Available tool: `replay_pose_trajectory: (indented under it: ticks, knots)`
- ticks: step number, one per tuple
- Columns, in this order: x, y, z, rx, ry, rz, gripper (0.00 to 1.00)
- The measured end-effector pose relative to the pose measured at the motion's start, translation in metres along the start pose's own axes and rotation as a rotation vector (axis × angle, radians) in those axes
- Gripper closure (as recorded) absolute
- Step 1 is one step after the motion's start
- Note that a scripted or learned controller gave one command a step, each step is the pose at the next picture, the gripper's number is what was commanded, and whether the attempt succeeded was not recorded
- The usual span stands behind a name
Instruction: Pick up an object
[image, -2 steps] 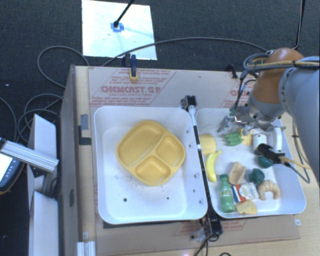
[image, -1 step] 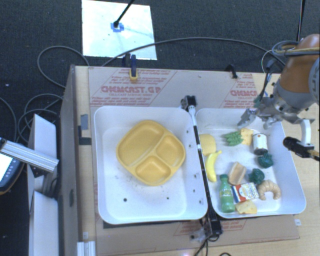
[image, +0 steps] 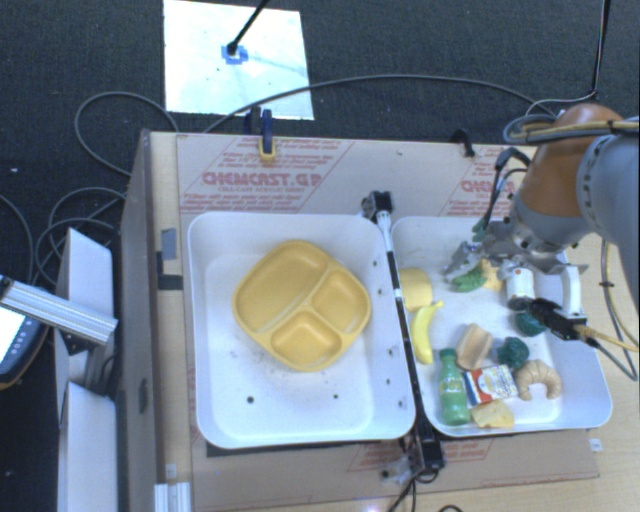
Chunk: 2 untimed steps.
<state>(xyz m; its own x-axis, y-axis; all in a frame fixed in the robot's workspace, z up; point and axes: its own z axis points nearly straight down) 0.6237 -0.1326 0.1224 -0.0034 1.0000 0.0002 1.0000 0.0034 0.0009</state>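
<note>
Tool low in right bin, fingers spread apart over green toy at bin's rear; nothing clamped yet. Toy food crowds right bin as pick stock; yellow divided plate occupies left bin.

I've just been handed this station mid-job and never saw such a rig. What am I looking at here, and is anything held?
One camera looks down at a slant on a bench with two white bins. The grey arm with an orange band reaches in from the right; its gripper is low in the right bin, by a green item. I cannot tell if anything is held. That bin also holds toy food: a banana, a green bottle, a croissant. The left bin holds a yellow divided plate.
</note>
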Motion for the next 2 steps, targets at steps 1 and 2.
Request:
replay_pose_trajectory:
  ticks: [1, 2]
  knots:
    - [-0.0003, 0.0013, -0.0116, -0.004, -0.001, -0.002, 1.00]
    - [-0.0003, 0.0012, -0.0115, -0.004, -0.001, -0.002, 0.00]
